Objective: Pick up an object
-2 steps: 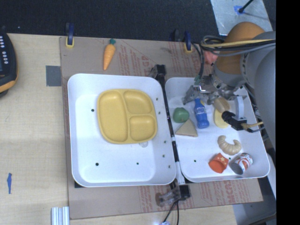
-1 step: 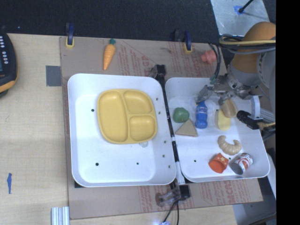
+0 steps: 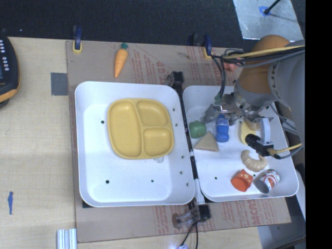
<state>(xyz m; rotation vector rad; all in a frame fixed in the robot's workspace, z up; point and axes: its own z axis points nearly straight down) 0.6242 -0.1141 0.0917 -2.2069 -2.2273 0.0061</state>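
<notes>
The arm reaches in from the right and hangs over the far part of the right bin. Its gripper points left and down toward the bin floor, right above a small blue bottle. The jaws sit at the top of the bottle, but whether they are closed on it or merely beside it I cannot tell from this slant.

Just left of the bottle lies a green round piece, close to the bin's left wall. A tan wedge rests just near of both. Further right, a yellow object lies partly under the arm's black fittings. Toward the near right corner sit a pale curled pastry, an orange-red cup and a red-and-white can, the last two almost touching.

The left bin holds a yellow divided plate in its far half. On the counter, beyond that bin, lies a toy carrot.
</notes>
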